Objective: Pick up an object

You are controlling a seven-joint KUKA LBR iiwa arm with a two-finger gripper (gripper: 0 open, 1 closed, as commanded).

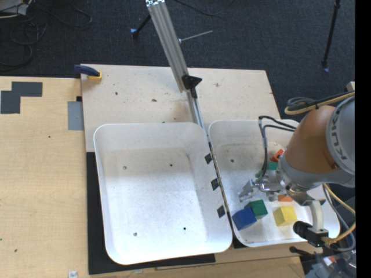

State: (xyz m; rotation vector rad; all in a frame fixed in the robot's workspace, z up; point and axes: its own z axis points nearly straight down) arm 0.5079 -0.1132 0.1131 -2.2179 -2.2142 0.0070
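Observation:
The right bin [232, 141] holds a blue cube [244, 218] near its front left, a green block [258, 208] just behind it, and a yellow cube [284, 215] to their right. A small orange piece [279, 153] and a green bit [271, 166] peek out beside the arm's orange wrist band [307, 143]. My gripper [253, 190] hangs low in the right bin, just above and behind the green block, its metal fingers pointing left. I see nothing between them.
The left bin [151, 184] sits beside the right one, with black clips on the shared wall [212, 172]. A slanted aluminium post [174, 51] rises behind the bins. A blue and yellow clamp [88, 71] lies at the bench's back left corner.

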